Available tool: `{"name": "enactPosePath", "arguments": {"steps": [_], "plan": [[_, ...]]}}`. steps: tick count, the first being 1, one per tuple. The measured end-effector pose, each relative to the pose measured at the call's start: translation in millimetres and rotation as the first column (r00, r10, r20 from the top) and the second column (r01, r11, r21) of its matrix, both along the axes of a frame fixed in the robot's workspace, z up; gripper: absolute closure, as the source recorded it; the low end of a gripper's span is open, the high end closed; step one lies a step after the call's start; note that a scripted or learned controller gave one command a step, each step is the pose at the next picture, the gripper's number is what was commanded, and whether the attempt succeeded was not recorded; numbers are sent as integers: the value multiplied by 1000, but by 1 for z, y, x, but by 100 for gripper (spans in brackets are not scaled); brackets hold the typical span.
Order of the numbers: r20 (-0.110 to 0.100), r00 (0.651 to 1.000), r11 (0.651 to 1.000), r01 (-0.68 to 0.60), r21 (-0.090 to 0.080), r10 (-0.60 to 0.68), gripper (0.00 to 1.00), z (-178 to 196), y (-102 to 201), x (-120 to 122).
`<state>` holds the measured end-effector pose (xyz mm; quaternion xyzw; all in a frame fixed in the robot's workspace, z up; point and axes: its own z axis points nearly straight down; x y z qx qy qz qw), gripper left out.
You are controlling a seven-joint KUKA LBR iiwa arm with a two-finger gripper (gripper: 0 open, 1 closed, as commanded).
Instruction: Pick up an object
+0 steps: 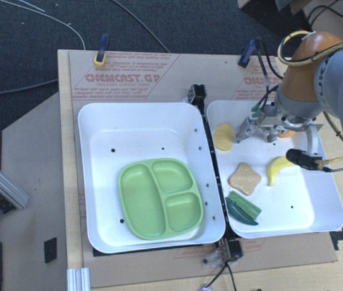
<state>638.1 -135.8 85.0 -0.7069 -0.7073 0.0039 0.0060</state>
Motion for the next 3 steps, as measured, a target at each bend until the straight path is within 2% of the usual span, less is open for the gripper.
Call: {"name": "enactPosePath", "arguments": {"steps": [1, 2, 3], "plan": [[3, 1000, 1000, -1, -1, 1, 100, 11, 0, 2], [18, 1000, 1000, -1, -5, 1, 100, 69, 1, 10], [18, 1000, 1000, -1, -5, 2, 100, 130, 1, 16]]}}
